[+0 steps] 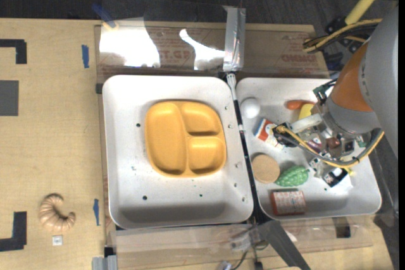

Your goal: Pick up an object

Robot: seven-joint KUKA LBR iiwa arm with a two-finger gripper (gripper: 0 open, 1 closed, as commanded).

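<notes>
Arm (364, 82) over right bin (367, 199), right of frame | gripper (323, 148) low among clutter, grip state cannot tell | green toy (292, 176) lower centre of bin, beside tan disc (265, 168) | red box (288, 201) below | yellow tray (185, 137) in left bin (120, 155)

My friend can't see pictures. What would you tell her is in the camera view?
A grey robot arm reaches from the right over the right white bin, which holds small things: a round tan disc, a green bumpy piece and a red box. The left white bin holds a yellow divided tray. A tan curled toy lies on the bench.
</notes>
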